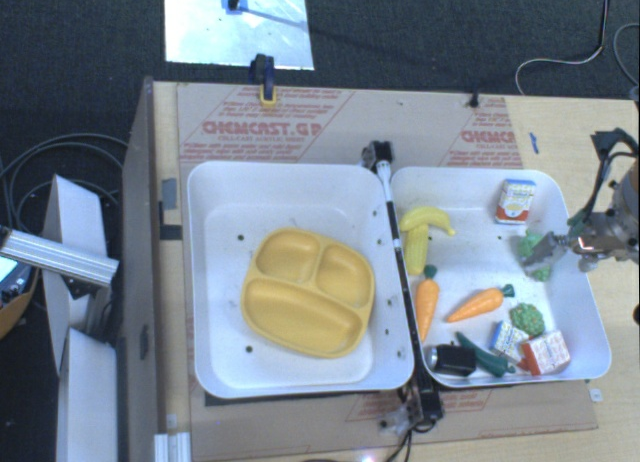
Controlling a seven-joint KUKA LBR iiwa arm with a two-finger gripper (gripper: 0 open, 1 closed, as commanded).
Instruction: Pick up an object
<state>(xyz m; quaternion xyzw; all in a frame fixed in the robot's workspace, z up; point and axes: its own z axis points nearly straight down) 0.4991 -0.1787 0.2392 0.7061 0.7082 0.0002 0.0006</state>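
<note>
Reaching in: the tool [562, 243] sat at the right bin's [590, 322] right edge.
Grip: its fingers closed around a green toy [537, 250], apparently held.
Right bin: banana [424, 220], two carrots [476, 302], broccoli [528, 318], cartons [515, 200].
Left bin: yellow tray [307, 292], well apart from the tool.

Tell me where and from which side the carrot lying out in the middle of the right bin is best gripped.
Grip the carrot across its orange body near the middle, coming straight down from above. It lies flat and slanted, green top toward the broccoli, with bare bin floor along both long sides, so the fingers should probably close across its narrow width, at a right angle to that slant.
</note>
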